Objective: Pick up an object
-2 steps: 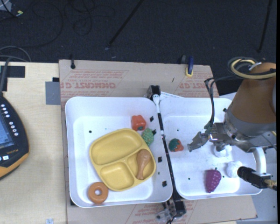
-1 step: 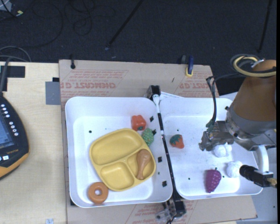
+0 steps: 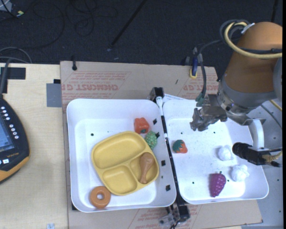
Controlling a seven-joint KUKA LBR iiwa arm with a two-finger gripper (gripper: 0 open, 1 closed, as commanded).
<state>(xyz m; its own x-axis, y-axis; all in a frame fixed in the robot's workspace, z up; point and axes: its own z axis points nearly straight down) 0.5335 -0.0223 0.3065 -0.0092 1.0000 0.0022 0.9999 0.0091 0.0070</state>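
Above the far part of the right bin point(image 3: 257, 187), near its left wall, hovers the gripper point(image 3: 200, 121); impossible to tell whether spread or pressed together, and nothing seen pinched.

Closest below it, by the left wall of the right bin, lies a toy strawberry point(image 3: 180, 146), red with green top. Probably light, hard plastic, a little slippery and rounded; best taken across the widest middle, not at the leafy cap.

Near the front edge of the same bin lies a purple grape bunch point(image 3: 217, 183), bumpy, easier to hold across the narrow sides. Toward the right wall sit two white lumps point(image 3: 224, 152), kind unclear.

In the left bin point(image 3: 76, 166): yellow divided plate point(image 3: 109, 151) carrying a drumstick point(image 3: 146, 166), a doughnut point(image 3: 100, 197) at the front left corner.
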